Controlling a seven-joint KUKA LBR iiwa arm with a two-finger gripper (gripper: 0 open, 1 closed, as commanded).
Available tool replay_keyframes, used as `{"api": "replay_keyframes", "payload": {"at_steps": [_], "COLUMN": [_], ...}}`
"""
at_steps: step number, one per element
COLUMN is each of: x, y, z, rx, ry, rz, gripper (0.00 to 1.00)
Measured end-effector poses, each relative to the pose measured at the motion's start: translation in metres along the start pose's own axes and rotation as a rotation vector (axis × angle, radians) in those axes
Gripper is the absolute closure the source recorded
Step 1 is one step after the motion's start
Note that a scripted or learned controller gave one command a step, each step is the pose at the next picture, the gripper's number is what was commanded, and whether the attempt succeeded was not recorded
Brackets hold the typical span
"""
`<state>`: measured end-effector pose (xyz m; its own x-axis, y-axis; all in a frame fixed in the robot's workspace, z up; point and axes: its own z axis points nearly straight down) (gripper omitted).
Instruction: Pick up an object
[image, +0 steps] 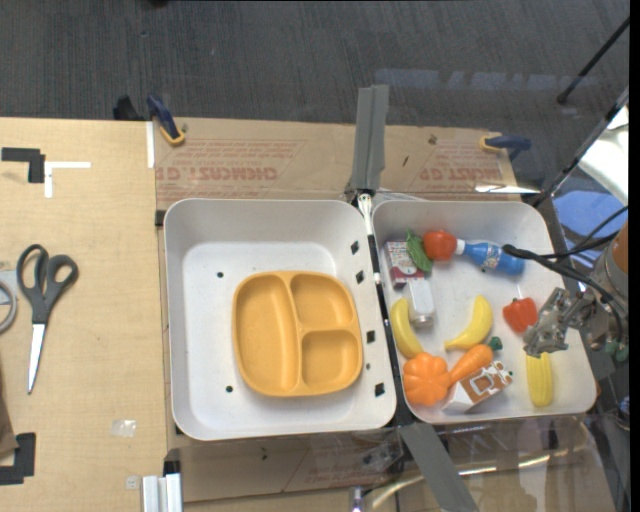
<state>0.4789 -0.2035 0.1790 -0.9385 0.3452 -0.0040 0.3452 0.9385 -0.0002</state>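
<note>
Lower right of frame, right bin (570, 405): corn cob (539, 380), pumpkin (424, 379), carrot (470, 363), two bananas, loosely heaped for picking. Hand (553, 330) hovered just above the corn; grip width could not be told. Centre, left bin (190, 300): yellow divided plate (297, 332). Far left, desk (80, 260): scissors (42, 300).

A single fixed camera is looking down on the bench (80, 400) from above at a slant, standing far enough back to be taking in both white bins whole, the left bin (190, 330) sitting near the middle of the frame and the right bin (560, 400) running toward the right edge. It is facing toward the far side of the bench, where dark floor (300, 50) is showing along the top, and the arm (615, 300) is entering at the frame's right side
</note>
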Motion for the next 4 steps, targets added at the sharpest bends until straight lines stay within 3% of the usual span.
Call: {"api": "replay_keyframes", "payload": {"at_steps": [1, 2, 3, 4], "x": [0.035, 0.019, -0.033, -0.033], "y": [0.092, 0.053, 0.073, 0.073], "z": [0.087, 0.063, 0.087, 0.087], "rx": [-0.002, -0.001, -0.001, -0.001], "ry": [0.003, -0.001, 0.0, 0.001], "rz": [0.006, -0.522, -0.037, -0.037], "gripper": [1.0, 1.0, 1.0, 0.0]}}
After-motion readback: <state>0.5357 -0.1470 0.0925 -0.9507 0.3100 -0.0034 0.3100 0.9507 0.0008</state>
